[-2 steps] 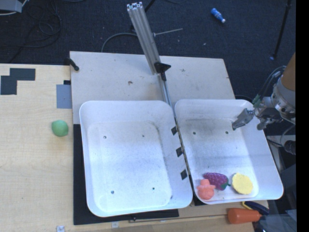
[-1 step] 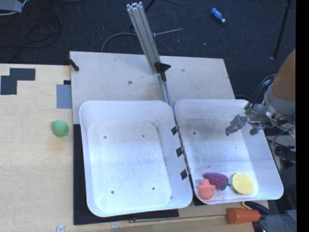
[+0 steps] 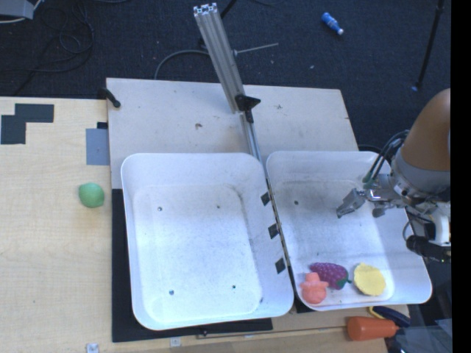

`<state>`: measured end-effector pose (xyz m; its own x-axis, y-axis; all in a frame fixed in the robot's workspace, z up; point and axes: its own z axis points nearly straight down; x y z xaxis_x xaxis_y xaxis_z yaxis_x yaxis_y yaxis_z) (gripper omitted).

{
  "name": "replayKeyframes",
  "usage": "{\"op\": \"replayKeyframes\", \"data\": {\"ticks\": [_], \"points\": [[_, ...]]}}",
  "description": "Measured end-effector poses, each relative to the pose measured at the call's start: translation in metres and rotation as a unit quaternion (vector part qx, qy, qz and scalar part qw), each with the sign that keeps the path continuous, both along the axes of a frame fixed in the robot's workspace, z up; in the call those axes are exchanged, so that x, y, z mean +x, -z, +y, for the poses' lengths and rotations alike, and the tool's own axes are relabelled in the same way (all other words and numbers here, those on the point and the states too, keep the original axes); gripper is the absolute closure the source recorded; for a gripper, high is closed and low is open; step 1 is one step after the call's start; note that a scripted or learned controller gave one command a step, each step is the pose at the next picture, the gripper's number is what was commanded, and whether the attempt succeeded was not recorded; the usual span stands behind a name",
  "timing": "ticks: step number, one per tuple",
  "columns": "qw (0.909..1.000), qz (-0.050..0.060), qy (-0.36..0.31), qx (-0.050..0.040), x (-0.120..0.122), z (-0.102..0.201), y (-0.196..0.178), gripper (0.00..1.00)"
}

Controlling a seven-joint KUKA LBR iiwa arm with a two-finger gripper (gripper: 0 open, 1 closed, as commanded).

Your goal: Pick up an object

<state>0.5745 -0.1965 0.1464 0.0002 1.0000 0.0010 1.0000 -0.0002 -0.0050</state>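
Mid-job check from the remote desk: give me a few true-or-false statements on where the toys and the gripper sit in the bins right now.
1. The purple grapes lie in the right bin. True.
2. The yellow toy sits in the left bin. False: it lies in the right bin, near the front edge.
3. The gripper hovers over the right bin, apart from the toys. True.
4. The green ball is inside a bin. False: it rests on the wooden bench, left of both bins.
5. The orange-pink toy lies beside the grapes. True.
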Motion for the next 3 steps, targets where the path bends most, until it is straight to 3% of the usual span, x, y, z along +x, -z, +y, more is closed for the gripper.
{"op": "replayKeyframes", "data": {"ticks": [1, 2, 3], "points": [[1.0, 0.0, 0.0, 0.0002, -0.001, 0.001, 0.053, 0.0], [1.0, -0.002, 0.001, -0.0005, 0.0, 0.0, 0.04, 1.0], [1.0, -0.005, 0.0, -0.0012, -0.007, -0.006, -0.016, 1.0]]}}
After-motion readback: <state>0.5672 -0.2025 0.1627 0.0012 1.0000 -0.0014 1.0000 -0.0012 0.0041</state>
